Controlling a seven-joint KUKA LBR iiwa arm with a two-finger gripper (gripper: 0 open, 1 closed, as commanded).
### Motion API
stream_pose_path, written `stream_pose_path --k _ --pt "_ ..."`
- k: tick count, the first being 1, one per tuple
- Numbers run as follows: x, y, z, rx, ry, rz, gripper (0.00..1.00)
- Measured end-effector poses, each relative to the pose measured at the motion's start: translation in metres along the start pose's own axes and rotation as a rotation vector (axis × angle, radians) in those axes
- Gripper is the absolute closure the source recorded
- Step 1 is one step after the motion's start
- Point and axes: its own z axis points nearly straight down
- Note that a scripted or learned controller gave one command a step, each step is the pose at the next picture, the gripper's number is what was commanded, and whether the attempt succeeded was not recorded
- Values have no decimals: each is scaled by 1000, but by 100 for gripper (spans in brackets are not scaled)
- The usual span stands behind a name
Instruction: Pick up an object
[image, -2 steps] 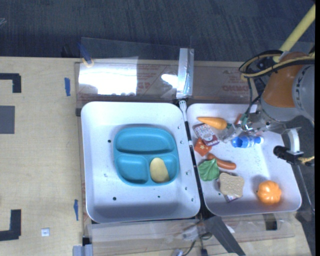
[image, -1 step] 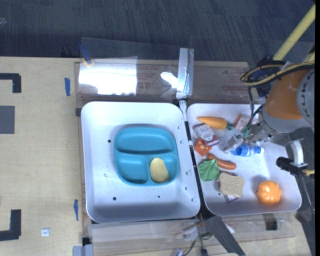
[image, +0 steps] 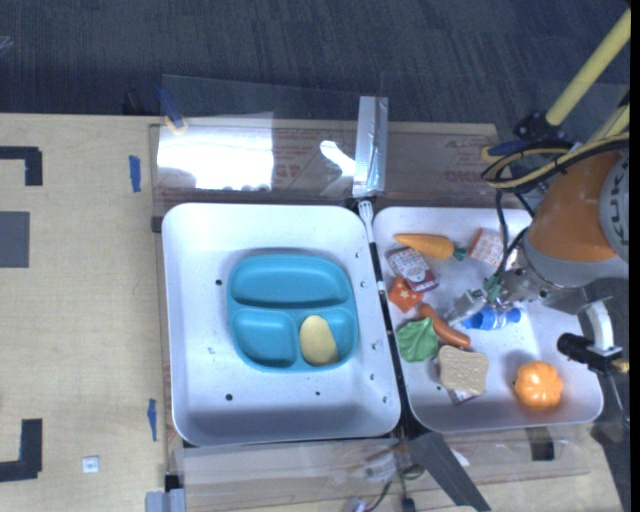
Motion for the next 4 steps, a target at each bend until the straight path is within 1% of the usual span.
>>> stream_pose_path --k 1,2,3,4 --pt "-2 2 -13 -8 -4 2 100" --pt "-43 4 -28 0 -3 -9 100" --pt "-42 4 -27 1 -1 -10 0" --pt "-49 -33 -4 -2 7 7 0"
